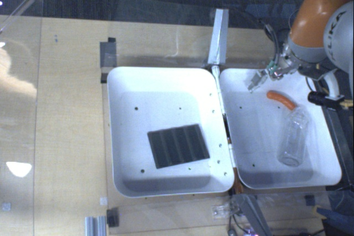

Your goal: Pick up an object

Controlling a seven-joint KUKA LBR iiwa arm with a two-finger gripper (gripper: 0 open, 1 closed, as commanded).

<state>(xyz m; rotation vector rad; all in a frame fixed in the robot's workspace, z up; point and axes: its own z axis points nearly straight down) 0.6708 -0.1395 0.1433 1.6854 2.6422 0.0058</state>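
In the right bin (326, 177) an orange sausage-shaped object (281, 100) lies near the back, and a clear plastic bottle (293, 138) lies lengthwise just in front of it. A dark ribbed rectangular mat (178, 145) lies flat in the left bin (124, 119). My gripper (258, 81) hangs over the back left part of the right bin, a little left of the orange object. It is open, and nothing sits between its fingers.
The two bins meet at a narrow seam (225, 124), with a metal post (218, 36) standing behind it. The arm's orange band (315, 16) and wrist lean in over the right bin's back right corner. Wooden bench (55, 119) lies to the left.
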